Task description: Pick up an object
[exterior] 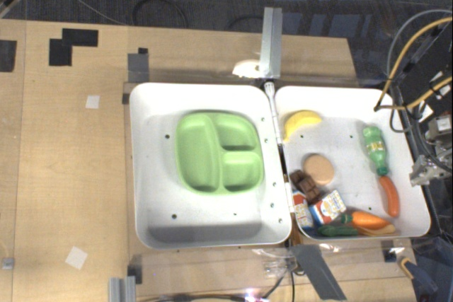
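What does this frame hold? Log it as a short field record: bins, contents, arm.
left bin: holds a green divided plate
right bin: holds the loose items
far corner: banana
middle: round tan disc, brown block touching it
right side: green bottle, orange-red sausage
near edge: carrot, small red-and-white carton
arm: parts and cables at the right edge
held object: none seen

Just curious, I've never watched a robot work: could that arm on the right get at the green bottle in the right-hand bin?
Probably yes. The green bottle lies by itself near the right bin's far right side, closest to the arm, with nothing on top; only the orange sausage lies just below it.
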You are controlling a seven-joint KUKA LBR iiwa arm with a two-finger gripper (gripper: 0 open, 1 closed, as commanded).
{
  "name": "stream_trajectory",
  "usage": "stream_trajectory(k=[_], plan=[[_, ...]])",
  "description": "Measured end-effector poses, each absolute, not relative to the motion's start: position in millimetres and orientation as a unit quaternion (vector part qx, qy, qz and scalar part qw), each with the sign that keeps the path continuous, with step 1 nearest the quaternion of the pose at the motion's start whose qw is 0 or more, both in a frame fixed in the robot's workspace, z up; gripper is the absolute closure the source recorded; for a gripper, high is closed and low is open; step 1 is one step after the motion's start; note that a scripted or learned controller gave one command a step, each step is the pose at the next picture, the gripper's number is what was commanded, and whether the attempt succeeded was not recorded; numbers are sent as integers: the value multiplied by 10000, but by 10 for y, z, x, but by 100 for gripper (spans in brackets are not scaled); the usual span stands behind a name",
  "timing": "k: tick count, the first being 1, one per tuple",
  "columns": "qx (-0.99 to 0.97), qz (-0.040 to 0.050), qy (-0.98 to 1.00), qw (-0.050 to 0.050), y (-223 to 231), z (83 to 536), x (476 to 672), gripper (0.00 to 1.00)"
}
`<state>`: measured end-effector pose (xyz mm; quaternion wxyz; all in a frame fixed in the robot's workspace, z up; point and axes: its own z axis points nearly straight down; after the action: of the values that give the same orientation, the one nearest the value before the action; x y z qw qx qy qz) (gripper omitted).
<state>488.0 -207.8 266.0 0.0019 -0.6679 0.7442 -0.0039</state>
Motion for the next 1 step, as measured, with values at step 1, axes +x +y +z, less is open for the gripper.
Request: stream_trajectory(k=[1], plan=[[-6478, -14, 7618, 47, -1550, 2681, 5769, 100]])
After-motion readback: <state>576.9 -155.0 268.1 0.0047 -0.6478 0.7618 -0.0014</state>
